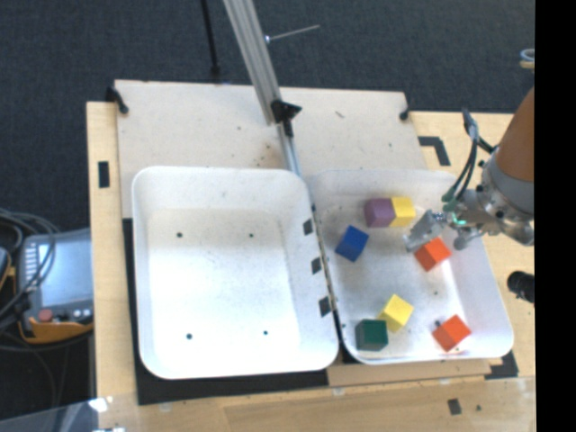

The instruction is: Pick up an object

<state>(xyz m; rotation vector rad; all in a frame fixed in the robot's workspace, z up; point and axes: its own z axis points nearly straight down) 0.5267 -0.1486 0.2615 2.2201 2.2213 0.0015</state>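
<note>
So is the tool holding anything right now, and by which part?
Cannot be told. The tool sits right at the upper orange block, but the view doesn't show the block between its fingers.

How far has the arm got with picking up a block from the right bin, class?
Done: the gripper has reached the right bin and sits over an orange block. In hand: nothing visibly lifted; that block seems to rest on the bin floor. Left: gripping and raising it. The purple block, blue block and green block lie untouched.
</note>
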